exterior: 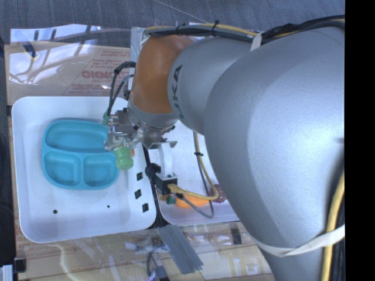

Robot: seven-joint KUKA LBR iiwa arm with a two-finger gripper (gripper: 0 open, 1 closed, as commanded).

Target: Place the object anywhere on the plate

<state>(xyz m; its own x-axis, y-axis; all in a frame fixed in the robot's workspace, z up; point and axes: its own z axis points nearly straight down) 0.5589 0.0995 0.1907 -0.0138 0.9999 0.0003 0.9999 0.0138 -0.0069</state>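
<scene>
A blue plate (75,155) with three compartments lies in the left white bin (35,215). My gripper (121,140) hangs just past the plate's right edge, below the orange wrist band. A small pale green object (123,158) sits right under the gripper, touching or nearly touching the plate's right rim. It looks held at the fingertips, but the wrist hides much of the fingers. The big grey arm covers most of the right side of the camera view.
The right bin (176,215) is mostly hidden by the arm; an orange object (193,202) lies at its near edge beside cables. A cardboard sheet (64,63) lies behind the left bin. Bare bin floor surrounds the plate in front and at the left.
</scene>
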